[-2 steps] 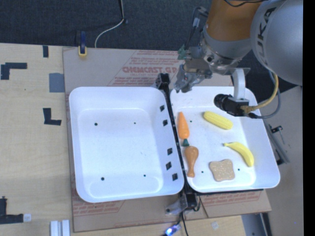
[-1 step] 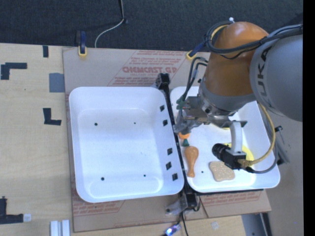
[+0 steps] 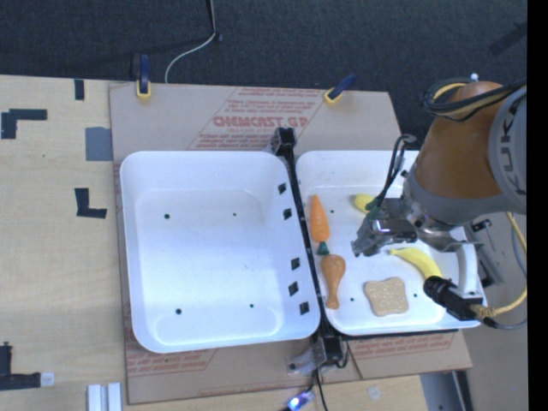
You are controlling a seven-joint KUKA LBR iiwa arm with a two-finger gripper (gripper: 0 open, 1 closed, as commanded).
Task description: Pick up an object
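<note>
The right bin point(image 3: 342, 174) holds an orange carrot point(image 3: 318, 219) with a green stem end, a brown chicken drumstick point(image 3: 331, 277), a tan slice of bread point(image 3: 386, 296), a yellow banana point(image 3: 419, 262) and a small yellow-green piece point(image 3: 364, 202) partly hidden by the arm. My gripper point(image 3: 370, 238) hangs over the middle of this bin, between the carrot and the banana, just above the bread. Nothing shows between its fingers.
The left bin point(image 3: 137, 178) sits beside the right one, split from it by a black divider point(image 3: 295, 229). Both rest on a cardboard sheet point(image 3: 248, 118) held by two clamps. The arm's orange band point(image 3: 462, 144) covers the right bin's far right side.
</note>
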